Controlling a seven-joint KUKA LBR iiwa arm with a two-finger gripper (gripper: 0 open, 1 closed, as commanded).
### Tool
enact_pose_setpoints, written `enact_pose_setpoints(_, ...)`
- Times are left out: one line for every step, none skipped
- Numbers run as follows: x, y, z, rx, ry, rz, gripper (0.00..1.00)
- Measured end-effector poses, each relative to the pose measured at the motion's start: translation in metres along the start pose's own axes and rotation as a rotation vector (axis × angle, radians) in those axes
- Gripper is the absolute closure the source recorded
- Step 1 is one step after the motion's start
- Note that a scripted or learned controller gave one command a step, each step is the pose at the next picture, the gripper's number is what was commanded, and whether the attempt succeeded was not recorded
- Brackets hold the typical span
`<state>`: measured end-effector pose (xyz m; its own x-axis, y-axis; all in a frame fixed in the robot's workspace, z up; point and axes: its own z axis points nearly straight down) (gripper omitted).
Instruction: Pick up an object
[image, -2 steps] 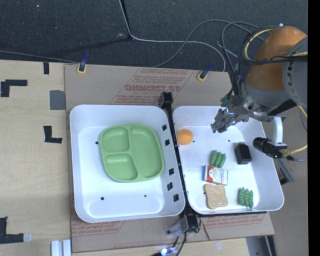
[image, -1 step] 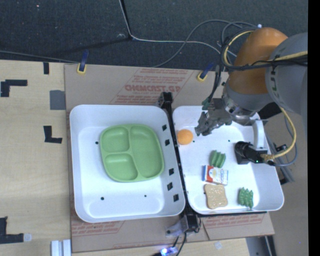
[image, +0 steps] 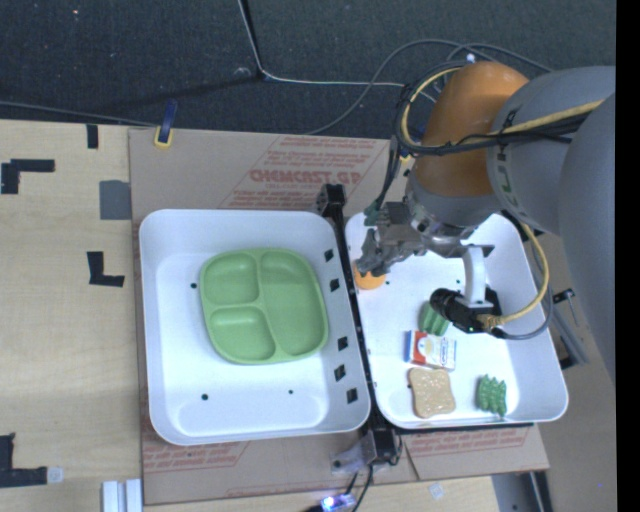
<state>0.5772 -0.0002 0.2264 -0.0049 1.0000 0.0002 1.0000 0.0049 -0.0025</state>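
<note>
The arm (image: 520, 130) is reaching in from the right, its gripper (image: 378, 255) hanging over the right bin's (image: 535, 400) left edge, closing on an orange piece (image: 370, 279). A green plate (image: 264, 305) is sitting in the left bin (image: 170, 400). Carton (image: 431, 349), toast (image: 431, 392) and greens (image: 491, 394) are lying in the right bin.

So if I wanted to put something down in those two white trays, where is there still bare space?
Left bin: a bare strip along the near edge, below the green divided plate, and a narrower one along its left side. Right bin: crowded, with the gripper over an orange piece, plus a carton, toast and a green item.
</note>
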Motion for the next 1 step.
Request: enact_pose_setpoints(0.0518,-0.0062,0.012,0.001,0.0,0.0,1.0)
